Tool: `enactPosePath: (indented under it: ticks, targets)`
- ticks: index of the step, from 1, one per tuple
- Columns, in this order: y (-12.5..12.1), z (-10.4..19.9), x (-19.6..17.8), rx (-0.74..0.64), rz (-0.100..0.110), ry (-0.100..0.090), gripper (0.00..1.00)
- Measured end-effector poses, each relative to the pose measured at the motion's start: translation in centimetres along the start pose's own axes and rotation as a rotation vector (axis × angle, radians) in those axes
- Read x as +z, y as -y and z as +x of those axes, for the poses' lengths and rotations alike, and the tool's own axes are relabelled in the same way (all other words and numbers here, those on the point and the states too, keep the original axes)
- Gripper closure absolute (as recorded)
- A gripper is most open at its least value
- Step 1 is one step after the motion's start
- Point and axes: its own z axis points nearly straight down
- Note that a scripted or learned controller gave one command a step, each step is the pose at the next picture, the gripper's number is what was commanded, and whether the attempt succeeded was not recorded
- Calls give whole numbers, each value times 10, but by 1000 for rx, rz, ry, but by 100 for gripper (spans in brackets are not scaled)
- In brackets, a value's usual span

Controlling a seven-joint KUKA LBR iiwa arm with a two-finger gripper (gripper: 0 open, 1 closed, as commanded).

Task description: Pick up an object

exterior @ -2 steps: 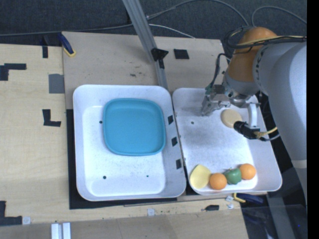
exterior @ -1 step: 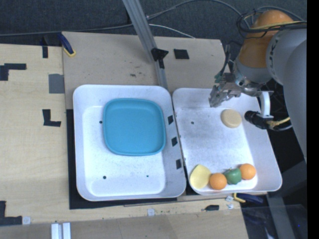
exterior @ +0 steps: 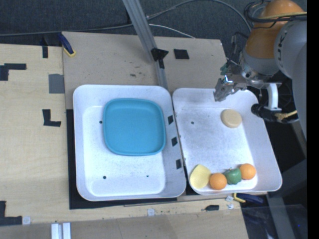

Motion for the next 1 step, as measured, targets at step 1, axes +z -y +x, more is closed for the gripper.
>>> enactPosePath:
  ticks: [1]
  targets:
    - [10, 47, -12, -3, 2, 0, 100]
